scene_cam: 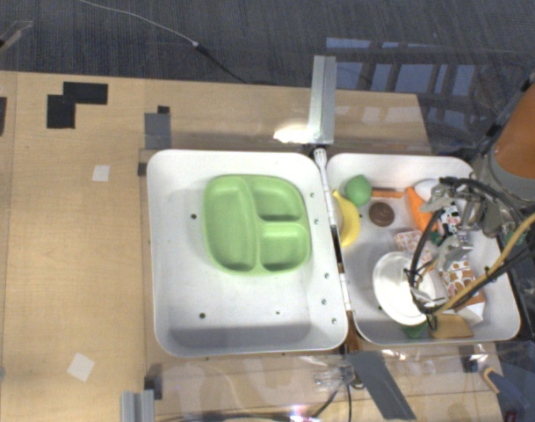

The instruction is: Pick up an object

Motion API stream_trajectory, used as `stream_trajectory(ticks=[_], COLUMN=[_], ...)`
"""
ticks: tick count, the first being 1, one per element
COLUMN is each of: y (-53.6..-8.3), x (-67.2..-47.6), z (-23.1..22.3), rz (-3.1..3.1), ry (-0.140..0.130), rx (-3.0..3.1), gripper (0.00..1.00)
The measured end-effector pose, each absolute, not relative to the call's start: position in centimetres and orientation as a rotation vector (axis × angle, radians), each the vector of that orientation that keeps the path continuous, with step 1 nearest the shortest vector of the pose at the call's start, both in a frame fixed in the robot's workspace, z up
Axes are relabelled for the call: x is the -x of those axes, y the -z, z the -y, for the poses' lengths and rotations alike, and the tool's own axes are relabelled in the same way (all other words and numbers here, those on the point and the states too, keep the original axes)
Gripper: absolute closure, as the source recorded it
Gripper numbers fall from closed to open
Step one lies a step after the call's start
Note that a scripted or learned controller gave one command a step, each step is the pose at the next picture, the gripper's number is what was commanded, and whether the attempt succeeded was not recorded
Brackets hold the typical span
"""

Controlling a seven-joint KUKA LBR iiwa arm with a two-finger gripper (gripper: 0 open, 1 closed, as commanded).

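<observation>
R bin (364, 323): pincer (449, 221) above clutter, white bowl (394, 286) just beside.

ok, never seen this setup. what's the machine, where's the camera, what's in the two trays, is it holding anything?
The picture comes from one fixed camera above the bench, looking down at a slant. The machine is a single robot arm, grey with an orange band, reaching in from the right. Its gripper, tangled in cables, hangs over the right bin. I cannot tell whether it holds anything.

The left bin holds a green divided plate. The right bin is cluttered: a green ball, a banana, a brown disc, an orange carrot-like piece, a white bowl and other small items that are too hard to make out.

The job is to pick up an object; nothing looks lifted yet.
</observation>
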State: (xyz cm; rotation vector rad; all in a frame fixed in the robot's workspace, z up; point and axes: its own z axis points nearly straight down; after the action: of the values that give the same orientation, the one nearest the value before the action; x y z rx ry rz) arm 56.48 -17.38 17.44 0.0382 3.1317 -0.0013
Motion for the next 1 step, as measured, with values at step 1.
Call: stream_trajectory(ticks=[1], y=[-10.04], x=[-64.03], z=[16.34], rz=[-3.103], ry=[0.008], rx=[-0.222], gripper=[0.0])
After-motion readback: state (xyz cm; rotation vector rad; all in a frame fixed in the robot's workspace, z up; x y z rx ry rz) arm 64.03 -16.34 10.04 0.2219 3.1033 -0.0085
